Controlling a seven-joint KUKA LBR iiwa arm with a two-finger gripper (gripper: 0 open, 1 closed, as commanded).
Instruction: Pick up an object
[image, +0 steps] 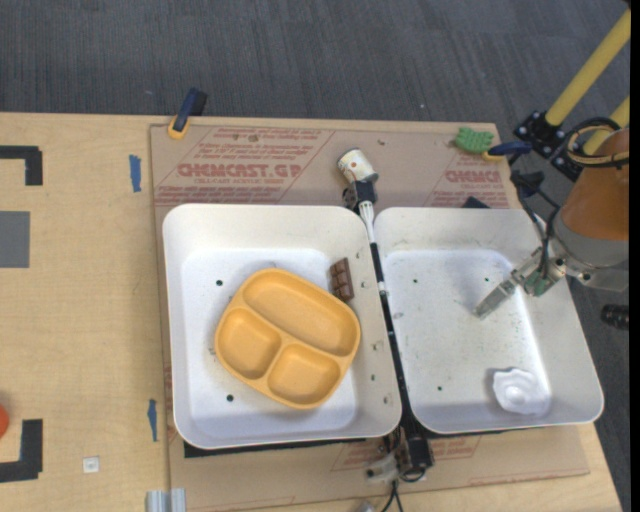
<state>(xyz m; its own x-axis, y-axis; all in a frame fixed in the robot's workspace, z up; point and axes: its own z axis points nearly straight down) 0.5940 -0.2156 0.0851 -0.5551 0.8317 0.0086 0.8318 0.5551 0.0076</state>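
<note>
My gripper (484, 306) hangs over the upper right part of the right bin (440, 262), reaching in from the right below the orange band. A white crumpled object (518, 390) lies in that bin's near right corner, well apart from the gripper. In the left bin (200, 250) a yellow divided tray (288, 336) lies flat. A small brown bar (341, 279) rests beside the tray's upper right edge, close to the bin wall.
A white-tipped tool with a dark handle (356, 172) lies on the board behind the bins' shared wall. A green clamp (470, 140) and a blue-yellow clamp (186, 111) sit at the board's back edge.
</note>
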